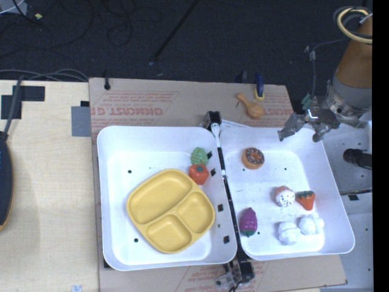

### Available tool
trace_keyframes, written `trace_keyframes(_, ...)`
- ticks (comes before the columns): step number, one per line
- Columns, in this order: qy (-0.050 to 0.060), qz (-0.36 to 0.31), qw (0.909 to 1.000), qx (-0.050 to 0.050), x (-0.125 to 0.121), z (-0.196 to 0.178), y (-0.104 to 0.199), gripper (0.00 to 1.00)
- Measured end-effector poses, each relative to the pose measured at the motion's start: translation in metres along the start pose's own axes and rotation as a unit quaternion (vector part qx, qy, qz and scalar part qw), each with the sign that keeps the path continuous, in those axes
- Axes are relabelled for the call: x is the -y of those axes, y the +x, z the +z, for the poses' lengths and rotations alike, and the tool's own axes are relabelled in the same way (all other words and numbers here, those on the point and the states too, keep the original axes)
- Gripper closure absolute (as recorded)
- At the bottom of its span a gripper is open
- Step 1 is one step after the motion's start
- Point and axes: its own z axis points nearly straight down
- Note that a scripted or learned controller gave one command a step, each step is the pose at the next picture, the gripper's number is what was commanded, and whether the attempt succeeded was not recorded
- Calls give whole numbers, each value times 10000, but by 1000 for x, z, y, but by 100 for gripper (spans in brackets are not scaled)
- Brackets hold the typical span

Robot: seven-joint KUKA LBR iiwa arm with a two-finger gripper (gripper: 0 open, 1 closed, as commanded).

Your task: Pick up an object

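The gripper [302, 126] hangs at 2 o'clock above the right bin's [340, 221] far corner, fingers spread wide, holding nothing. Below it lie a donut [253, 157], grapes [248, 221] and strawberry [306, 199]. A yellow tray [171, 210] occupies the left bin [115, 193].

Grey arm [351, 93], orange band above wrist, yellow cable loop on top, dark metal jaws at tip.

cardboard sheet [152, 105] under 2 bins | wooden spoon [250, 105] on cardboard, behind right bin | black cables [91, 17] at back
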Motion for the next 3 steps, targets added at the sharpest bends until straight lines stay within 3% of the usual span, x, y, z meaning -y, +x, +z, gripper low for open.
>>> trace_keyframes(1, -38, -36, 10000, -6, -5, -99, 96, 0)
trace_keyframes(2, 14, -19, 10000, 0, -4, -103, 92, 100)
trace_keyframes(3, 11, -14, 10000, -12, 59, -122, 133, 100)
